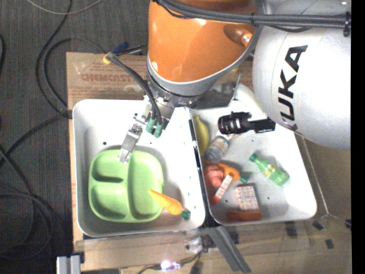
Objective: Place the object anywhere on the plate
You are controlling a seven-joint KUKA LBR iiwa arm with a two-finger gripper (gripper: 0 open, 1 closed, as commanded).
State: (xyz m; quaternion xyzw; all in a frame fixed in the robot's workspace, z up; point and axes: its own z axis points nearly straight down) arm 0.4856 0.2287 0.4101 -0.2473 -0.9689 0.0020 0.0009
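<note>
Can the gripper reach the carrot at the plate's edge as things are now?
Probably yes. The carrot lies on the near right rim of the green plate with nothing over it, and the gripper is over the plate's far edge in the same bin.

There are two white bins [80, 153], one green plate [122, 190], one carrot [168, 203] and two bottles [271, 170].

Bench [91, 79] bears two white bins [82, 119] side by side
</note>
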